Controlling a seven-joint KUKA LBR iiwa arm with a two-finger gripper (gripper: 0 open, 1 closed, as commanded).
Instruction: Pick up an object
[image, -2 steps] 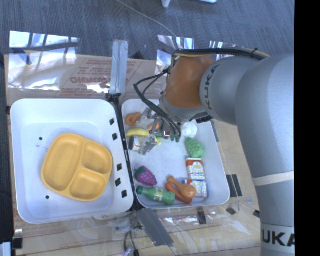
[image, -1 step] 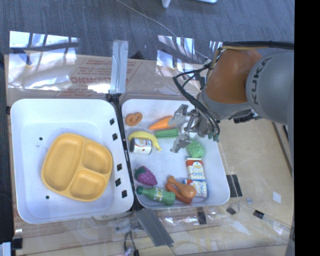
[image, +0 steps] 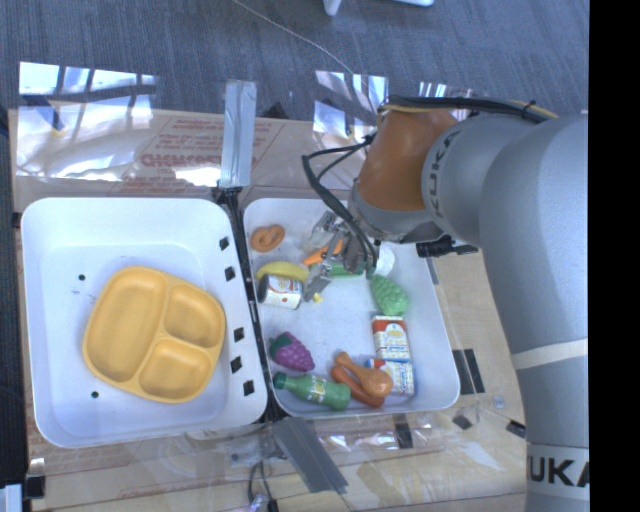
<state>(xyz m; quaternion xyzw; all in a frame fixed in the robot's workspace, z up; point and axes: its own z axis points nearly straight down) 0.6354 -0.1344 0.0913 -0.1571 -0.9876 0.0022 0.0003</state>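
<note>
My gripper (image: 328, 256) hangs low over the upper middle of the right bin (image: 437, 330), below the arm's orange band. A small orange piece (image: 315, 258) and a green piece (image: 346, 268) lie right at the gripper's tip; I cannot tell whether either is held. Just to its left are a yellow banana (image: 283, 270) and a small can (image: 282, 292). A brown pretzel-like piece (image: 266, 237) lies at the bin's upper left. A bumpy green vegetable (image: 389, 296) sits to the gripper's lower right.
Lower in the right bin are purple grapes (image: 291, 352), a green bottle (image: 312, 390), an orange drumstick-like toy (image: 362, 378) and a red-and-white carton (image: 393, 350). The left bin (image: 60, 240) bears a yellow divided plate (image: 153, 332). A black divider (image: 238, 290) separates the bins.
</note>
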